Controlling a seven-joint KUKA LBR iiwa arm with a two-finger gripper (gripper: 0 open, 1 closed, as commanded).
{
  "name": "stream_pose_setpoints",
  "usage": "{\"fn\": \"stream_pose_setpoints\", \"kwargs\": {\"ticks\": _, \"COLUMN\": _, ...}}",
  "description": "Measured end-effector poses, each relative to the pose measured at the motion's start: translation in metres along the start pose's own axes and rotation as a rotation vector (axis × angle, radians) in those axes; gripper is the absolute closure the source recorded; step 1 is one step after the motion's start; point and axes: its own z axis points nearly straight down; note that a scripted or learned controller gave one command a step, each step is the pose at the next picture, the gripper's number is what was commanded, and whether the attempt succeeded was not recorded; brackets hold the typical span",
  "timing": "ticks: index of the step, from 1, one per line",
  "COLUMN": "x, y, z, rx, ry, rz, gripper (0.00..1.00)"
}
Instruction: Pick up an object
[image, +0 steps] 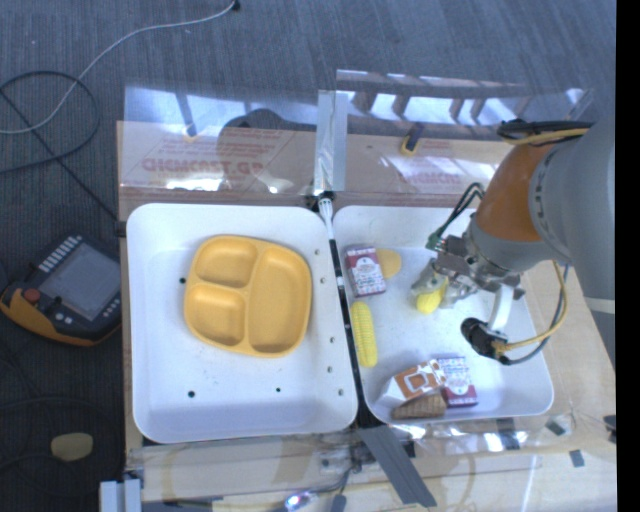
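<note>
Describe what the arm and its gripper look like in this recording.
The grey rounded arm carries a broad orange band above the wrist. Below sits a compact metallic gripper, silvery-grey. Thin black and yellow cables loop beside it, ending in a black connector.

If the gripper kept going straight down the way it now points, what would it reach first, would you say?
Most likely the small yellow object directly beneath the gripper in the right bin; depth is hard to judge, so contact may exist already.

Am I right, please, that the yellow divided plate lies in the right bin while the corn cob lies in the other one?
Not quite: the camera view shows the yellow divided plate in the left bin. The corn cob lies in the other one, the right bin.
</note>
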Motion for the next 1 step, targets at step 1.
{"fn": "stream_pose_setpoints", "kwargs": {"ticks": 1, "x": 0.0792, "y": 0.0343, "z": -0.0822, "rx": 0.0, "ry": -0.004, "rz": -0.234, "gripper": 1.0}}
